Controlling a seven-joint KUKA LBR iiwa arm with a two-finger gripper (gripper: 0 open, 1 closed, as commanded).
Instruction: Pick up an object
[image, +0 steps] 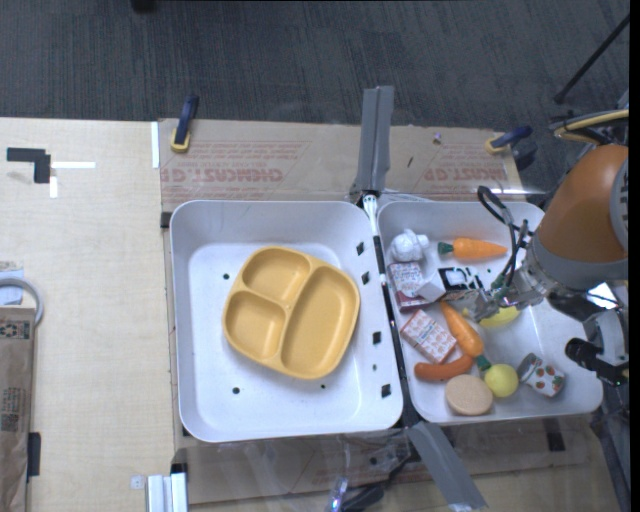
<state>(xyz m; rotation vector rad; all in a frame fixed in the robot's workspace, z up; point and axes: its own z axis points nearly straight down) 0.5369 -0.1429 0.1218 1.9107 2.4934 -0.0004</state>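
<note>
We have the gripper (492, 303) low in the right bin (570, 400) — whether it is wide, narrow or holding anything, we cannot tell. The nearest target, a carrot (463, 330), lies just at its seven o'clock, long axis running eleven to five. Crowded there: a box (429, 336) at nine, a sausage (444, 369) below. The open floor is toward three o'clock.

Robot lab, clamped cardboard (340, 160), white bins (190, 300)

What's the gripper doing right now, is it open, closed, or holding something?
Gripper: low in the right bin among the toy food; open or closed cannot be told.
</note>
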